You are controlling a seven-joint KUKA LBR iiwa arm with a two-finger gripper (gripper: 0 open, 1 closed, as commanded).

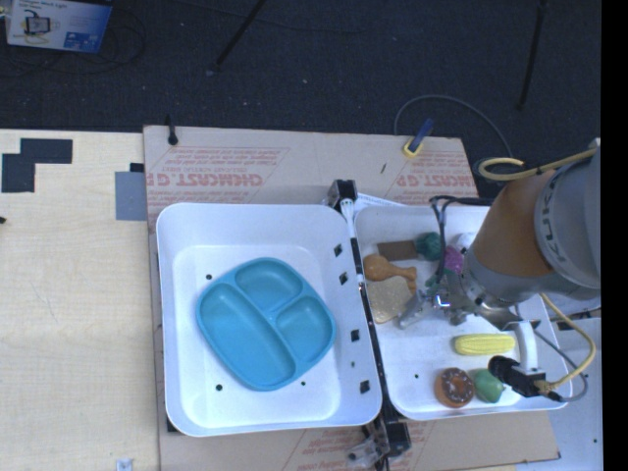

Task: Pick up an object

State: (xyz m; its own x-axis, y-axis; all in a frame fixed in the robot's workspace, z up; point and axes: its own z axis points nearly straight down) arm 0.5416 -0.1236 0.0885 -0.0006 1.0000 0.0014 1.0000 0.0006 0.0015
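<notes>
Nearest the camera, at the near edge of the right bin, a brown doughnut-like piece and a green piece are seen just beside each other, with a yellow corn cob a little beyond them. These are probably scattered loosely so that any one may be taken. A blue divided plate is laid in the left bin. The arm is reached in from the right edge of the worktop and bent down over the right bin, its pincer lowered beside a tan, bread-like piece near the wall shared by the bins. Whether the pincer is apart or together cannot be told; nothing is shown clamped in it. A pick is judged not yet made.
</notes>
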